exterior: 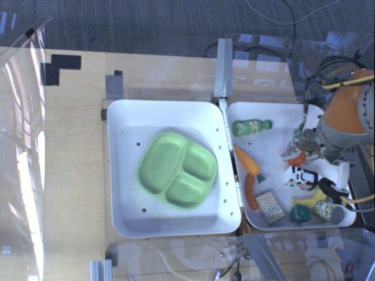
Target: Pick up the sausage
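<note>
— Lying where, that slim reddish-brown sausage [251,192]?

— Resting along the left wall of the right white bin [275,111], between an orange carrot [247,160] and a patterned packet [270,207], likely just scattered.

— And the gripper [300,151]?

— Hanging low over the bin's right side, well apart from it; the grip is unclear.

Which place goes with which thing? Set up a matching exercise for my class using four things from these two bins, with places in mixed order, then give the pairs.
Things:
1. green divided plate
2. green bottle
3. sausage
4. carrot

Places:
A. far end of the right bin, lying on its side
B. near the right bin's left wall, just nearer the camera than the carrot
C. middle of the left bin
D. by the right bin's left wall, between bottle and sausage

Pairs: 1-C, 2-A, 3-B, 4-D
</note>
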Robot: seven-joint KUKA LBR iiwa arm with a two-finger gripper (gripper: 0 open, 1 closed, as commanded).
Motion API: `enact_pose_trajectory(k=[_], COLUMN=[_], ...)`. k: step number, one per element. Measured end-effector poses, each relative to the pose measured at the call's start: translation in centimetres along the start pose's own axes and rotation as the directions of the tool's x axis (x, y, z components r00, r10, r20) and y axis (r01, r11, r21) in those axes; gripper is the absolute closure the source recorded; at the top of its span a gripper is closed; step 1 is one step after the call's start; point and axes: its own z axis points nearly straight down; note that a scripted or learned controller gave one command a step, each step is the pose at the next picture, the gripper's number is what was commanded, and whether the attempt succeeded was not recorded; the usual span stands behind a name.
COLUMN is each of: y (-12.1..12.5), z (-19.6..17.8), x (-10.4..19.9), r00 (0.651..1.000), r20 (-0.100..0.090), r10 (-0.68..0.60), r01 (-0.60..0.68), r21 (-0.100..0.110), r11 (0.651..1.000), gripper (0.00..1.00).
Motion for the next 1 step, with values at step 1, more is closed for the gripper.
enact_pose_trajectory(k=[1], y=[6.69], z=[0.27], x=[6.71], r00=[0.999], r20=[0.001], r10=[0.034], r01=[-0.034], r21=[0.008], r11=[0.999], gripper=[1.0])
